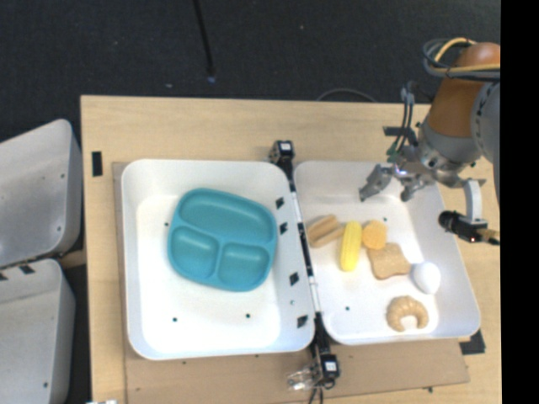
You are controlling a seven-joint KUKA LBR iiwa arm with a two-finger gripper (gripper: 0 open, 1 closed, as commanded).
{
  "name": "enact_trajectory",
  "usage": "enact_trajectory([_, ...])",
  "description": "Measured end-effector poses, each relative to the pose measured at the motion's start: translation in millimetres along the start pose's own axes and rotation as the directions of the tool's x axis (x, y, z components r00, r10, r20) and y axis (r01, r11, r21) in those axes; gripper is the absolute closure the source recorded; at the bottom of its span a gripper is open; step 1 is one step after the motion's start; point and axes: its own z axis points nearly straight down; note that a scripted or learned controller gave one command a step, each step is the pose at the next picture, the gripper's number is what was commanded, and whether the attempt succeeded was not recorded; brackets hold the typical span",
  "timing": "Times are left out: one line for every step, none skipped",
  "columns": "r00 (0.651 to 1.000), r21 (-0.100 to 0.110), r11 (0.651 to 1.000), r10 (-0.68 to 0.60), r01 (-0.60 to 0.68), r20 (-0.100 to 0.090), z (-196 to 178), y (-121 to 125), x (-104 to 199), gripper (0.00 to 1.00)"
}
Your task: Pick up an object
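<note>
Right bin (337,194): corn cob (350,245), bread roll (322,229), orange piece (375,234), toast (389,263), white egg (425,277), croissant (408,313), all loose on the floor; left bin (143,225): teal divided plate (222,239). End effector (392,185) above right bin's far edge, fingers spread, pinching nothing. Pick judged not yet begun: choosing, descent, grasp and lift all outstanding.

The claw (390,186) hangs open and empty above the right bin (337,194), near the corn cob (350,245).
</note>
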Motion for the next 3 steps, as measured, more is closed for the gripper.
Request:
enact_trajectory([1.0,0.001,1.0,0.001,-0.001,0.0,52,0,-1,0.0])
enact_trajectory([1.0,-0.007,1.0,0.001,-0.001,0.002,38,1,-2,1.0])
enact_trajectory([1.0,-0.008,1.0,-0.007,0.007,0.0,-22,5,5,1.0])
